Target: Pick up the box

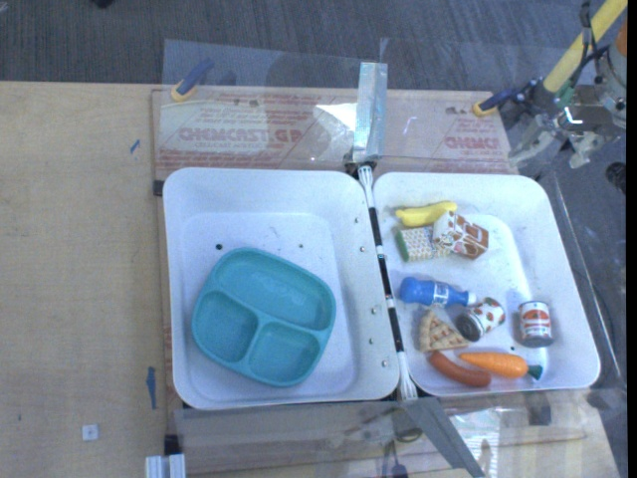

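Observation:
The box (461, 235) is a small white carton with red and brown print. It lies tilted near the back of the right bin (567, 267), between a yellow banana (426, 212) and a green-edged cracker (417, 244). My gripper (555, 127) hovers beyond the right bin's far right corner, outside the bin and well away from the box. Nothing shows between its parts.
The right bin also holds a blue bottle (434, 292), a pizza slice (438, 333), a lying can (483, 319), an upright can (534, 323), a sausage (456, 367) and a carrot (498, 363). A teal divided plate (263, 315) lies in the left bin (189, 227).

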Robot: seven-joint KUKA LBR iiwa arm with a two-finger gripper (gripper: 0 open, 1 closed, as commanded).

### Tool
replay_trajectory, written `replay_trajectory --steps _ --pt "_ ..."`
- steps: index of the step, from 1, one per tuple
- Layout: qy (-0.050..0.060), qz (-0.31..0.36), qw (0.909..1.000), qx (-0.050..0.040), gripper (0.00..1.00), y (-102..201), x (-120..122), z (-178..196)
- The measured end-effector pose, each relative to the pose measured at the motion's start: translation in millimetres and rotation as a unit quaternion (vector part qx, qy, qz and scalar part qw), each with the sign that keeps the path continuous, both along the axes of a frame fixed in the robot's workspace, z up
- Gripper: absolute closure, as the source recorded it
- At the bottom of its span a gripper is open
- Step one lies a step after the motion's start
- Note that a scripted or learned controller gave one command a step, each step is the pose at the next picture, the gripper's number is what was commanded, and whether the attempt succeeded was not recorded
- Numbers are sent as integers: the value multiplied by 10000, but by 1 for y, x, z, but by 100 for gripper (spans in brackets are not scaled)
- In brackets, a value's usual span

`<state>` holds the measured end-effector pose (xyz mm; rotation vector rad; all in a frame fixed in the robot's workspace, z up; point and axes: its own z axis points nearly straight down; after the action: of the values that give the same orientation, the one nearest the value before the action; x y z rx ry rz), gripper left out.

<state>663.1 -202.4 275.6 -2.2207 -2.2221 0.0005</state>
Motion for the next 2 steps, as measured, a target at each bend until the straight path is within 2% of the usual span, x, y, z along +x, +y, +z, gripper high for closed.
replay_trajectory --steps 1,2 --pt "-1 517 9987 1 0 13 -112 -48" --pt "6 1370 9906 6 0 78 -184 -95"
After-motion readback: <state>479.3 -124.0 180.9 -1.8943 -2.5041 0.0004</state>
